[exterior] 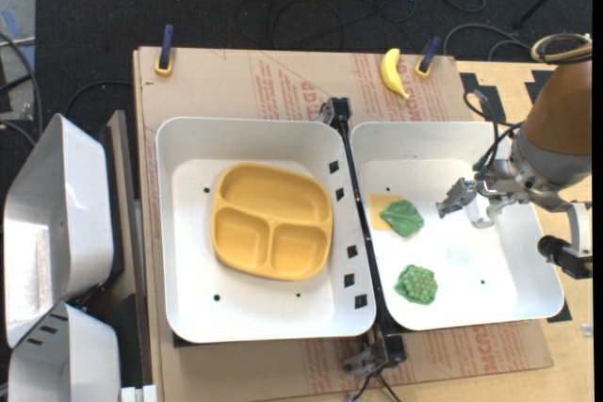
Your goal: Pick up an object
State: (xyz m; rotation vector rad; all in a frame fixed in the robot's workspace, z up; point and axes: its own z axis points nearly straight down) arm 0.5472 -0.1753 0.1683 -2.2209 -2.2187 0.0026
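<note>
Two shallow white bins are seen side by side on a cardboard-covered bench (pixel 283 75). At the lower centre, the left bin (pixel 179 202) is occupied by a yellow divided tray (pixel 273 221) with three compartments. In the right bin (pixel 528 292), a green leafy object (pixel 404 217) is laid partly over a pale yellow flat piece (pixel 379 206), and a second, rounder green object (pixel 416 283) is placed below it, near the bin's lower edge. Above the right bin's middle the gripper (pixel 464 201) is held, its fingers apparently spread with nothing between them, though this is poorly resolved. A banana (pixel 395 73) is seen outside the bins at the upper centre. Red printing on the cardboard cannot be read.
</note>
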